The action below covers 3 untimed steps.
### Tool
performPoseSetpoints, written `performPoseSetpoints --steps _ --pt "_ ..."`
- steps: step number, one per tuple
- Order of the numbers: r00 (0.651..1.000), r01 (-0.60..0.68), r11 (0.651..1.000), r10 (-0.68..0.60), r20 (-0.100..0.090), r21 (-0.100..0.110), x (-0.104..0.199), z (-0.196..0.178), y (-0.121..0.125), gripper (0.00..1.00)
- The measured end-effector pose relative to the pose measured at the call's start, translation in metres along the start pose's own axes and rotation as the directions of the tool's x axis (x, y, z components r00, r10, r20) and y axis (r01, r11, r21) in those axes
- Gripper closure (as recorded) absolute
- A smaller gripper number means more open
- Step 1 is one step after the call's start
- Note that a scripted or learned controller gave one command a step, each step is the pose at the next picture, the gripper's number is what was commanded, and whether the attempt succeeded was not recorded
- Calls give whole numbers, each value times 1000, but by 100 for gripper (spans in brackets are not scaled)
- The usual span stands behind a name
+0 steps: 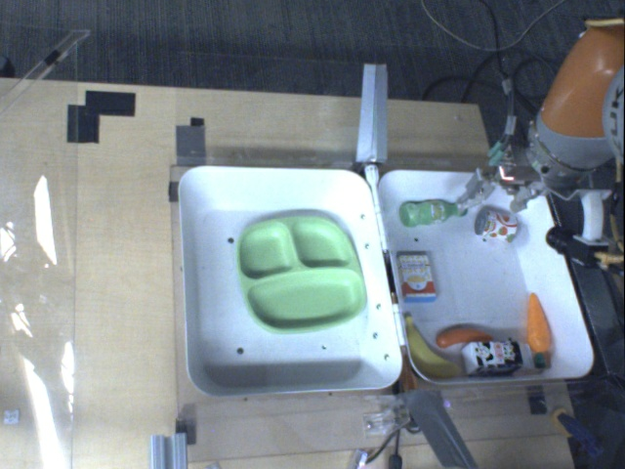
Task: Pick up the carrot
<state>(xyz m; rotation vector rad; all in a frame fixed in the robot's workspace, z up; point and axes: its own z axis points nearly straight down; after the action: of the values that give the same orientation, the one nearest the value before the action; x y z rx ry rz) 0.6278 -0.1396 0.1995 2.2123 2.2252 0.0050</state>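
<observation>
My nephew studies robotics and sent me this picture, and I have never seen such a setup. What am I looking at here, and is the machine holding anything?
This is one camera above a workbench, looking down at a slant. The grey and orange shape at the upper right is a robot arm; at its tip is a two-finger gripper, its fingers spread apart with nothing between them. Two shallow white bins sit side by side. The left bin holds a green divided tray. The right bin holds a green bottle, a small cup, a little box, a banana, a red sausage-like item, a dark carton and the carrot it is meant to pick up, untouched near the right wall.
</observation>
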Motion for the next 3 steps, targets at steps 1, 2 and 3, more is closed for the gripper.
performPoseSetpoints --steps 1,2,3 --pt "951 -310 951 310 1 1 -65 73 -44 0" --pt "995 -102 995 102 -1 0 14 108 -75 0" --pt "991 -133 991 133 1 0 -46 68 -119 0"
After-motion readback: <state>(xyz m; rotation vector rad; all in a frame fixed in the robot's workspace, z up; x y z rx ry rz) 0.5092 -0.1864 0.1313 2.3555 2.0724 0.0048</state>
